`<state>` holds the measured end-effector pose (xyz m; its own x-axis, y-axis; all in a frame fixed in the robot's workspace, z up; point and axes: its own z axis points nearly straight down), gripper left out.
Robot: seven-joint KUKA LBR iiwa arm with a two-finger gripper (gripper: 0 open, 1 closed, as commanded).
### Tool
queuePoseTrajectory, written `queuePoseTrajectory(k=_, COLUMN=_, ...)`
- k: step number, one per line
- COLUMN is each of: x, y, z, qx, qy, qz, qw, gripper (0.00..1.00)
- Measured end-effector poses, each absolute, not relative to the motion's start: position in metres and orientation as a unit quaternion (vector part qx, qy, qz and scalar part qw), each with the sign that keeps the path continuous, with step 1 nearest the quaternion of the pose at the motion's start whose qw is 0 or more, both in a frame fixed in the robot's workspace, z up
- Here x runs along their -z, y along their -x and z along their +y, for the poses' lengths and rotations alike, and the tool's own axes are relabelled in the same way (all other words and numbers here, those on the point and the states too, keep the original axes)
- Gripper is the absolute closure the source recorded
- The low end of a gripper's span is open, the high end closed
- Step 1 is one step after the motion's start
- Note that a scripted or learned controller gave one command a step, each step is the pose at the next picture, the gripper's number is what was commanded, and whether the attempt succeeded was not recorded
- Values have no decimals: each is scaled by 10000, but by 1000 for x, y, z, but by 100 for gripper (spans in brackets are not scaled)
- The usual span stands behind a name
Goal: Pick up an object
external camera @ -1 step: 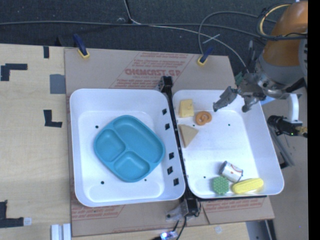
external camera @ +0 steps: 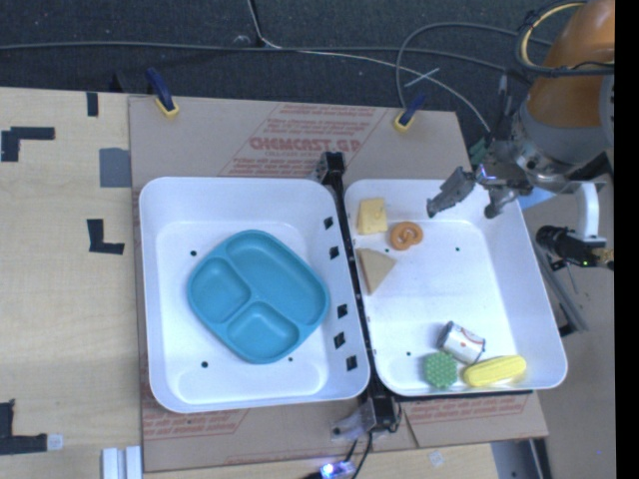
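My gripper (external camera: 468,199) hangs over the back right edge of the right bin (external camera: 519,257), open, with nothing between its fingers. In that bin lie a yellow cheese block (external camera: 372,216), an orange ring-shaped pastry (external camera: 405,235) and a tan wedge (external camera: 375,266) near the left wall. At the front right sit a small silver can (external camera: 462,342), a green round piece (external camera: 440,369) and a yellow corn cob (external camera: 494,370). The pastry is the nearest of these to the gripper, to its lower left.
The left bin (external camera: 165,267) holds a blue divided plate (external camera: 258,294). A black clip divider (external camera: 342,267) runs between the bins. Cables loop behind the arm at the top right. The middle of the right bin's floor is bare.
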<state>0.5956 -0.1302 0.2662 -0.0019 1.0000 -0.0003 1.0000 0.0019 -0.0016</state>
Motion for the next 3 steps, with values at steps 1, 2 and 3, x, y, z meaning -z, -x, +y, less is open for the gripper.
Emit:
queuePoseTrajectory(k=1, x=-208, y=-586, z=-131, qx=-20, qy=7066, qz=-7076, qw=19, gripper=0)
queuePoseTrajectory(k=2, x=-160, y=-578, z=-136, qx=-21, qy=7069, qz=-7073, qw=19, gripper=0)
queuePoseTrajectory(k=3, x=-96, y=-578, z=-134, qx=-21, qy=7066, qz=-7076, qw=22, gripper=0)
